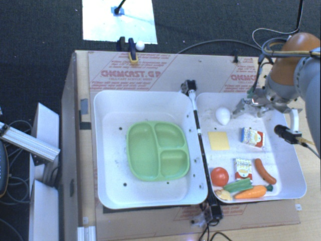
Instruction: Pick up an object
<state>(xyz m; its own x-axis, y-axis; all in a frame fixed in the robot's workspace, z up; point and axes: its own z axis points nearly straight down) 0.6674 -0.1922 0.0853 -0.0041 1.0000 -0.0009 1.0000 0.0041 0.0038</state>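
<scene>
Along the bench's far edge the protective film reads "CHEMCAST GP" [131, 74]. Above the right bin [296, 177] the gripper [244, 106] hangs with fingers spread, holding nothing, just beside the white egg [222, 116].

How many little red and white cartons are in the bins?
2, both in the right bin. One carton lies near the bin's middle, right of the yellow cheese slice. The other carton lies nearer the front, between the tomato and the sausage.
</scene>
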